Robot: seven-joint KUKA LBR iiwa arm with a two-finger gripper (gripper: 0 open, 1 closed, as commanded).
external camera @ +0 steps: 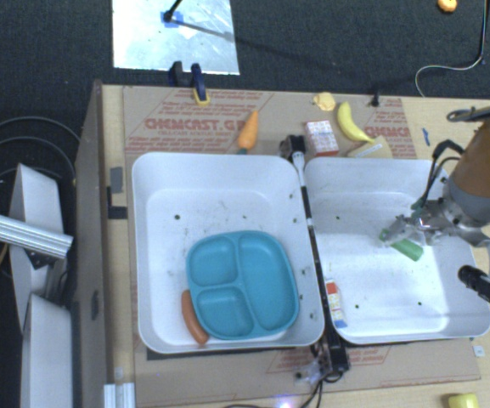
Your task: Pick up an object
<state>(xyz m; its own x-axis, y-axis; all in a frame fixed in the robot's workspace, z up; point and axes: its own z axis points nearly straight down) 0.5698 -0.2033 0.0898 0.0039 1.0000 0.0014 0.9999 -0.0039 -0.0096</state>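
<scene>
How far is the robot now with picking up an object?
Done: the pincer has reached into the right bin, right beside the green object. In hand: whether it grips that object cannot be told. Left: the lift; the object looks low in the bin.

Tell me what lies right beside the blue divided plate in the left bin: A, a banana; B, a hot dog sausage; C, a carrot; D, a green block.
B: an orange-brown hot dog sausage lies along the lower left edge of the blue divided plate inside the left bin.
</scene>
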